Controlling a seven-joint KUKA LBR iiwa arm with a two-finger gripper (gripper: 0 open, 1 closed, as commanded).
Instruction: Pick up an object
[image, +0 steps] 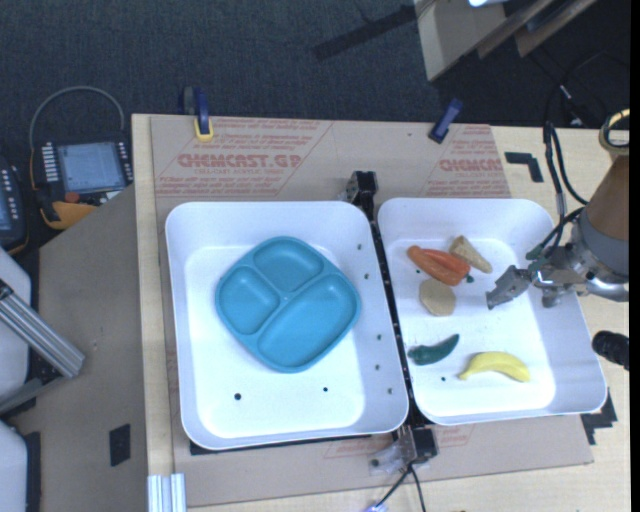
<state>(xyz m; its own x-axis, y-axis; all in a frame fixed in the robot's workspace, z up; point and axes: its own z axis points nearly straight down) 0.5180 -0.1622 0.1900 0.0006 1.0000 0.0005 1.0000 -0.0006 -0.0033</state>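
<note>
The tool (507, 288) hangs over the right bin (570, 390); I can't tell its state. The carrot (438, 263) lies just to its left, the banana (495, 367) below it.

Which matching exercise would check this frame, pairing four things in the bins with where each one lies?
Things:
1. blue divided plate
2. banana
3. carrot
4. green pepper

Places:
A. right bin, near front edge, right of the dark green item
B. left bin, about the middle
C. right bin, far part, beside a tan wedge
D. right bin, close to its left wall, in front of the beige round piece

Pairs: 1-B, 2-A, 3-C, 4-D
</note>
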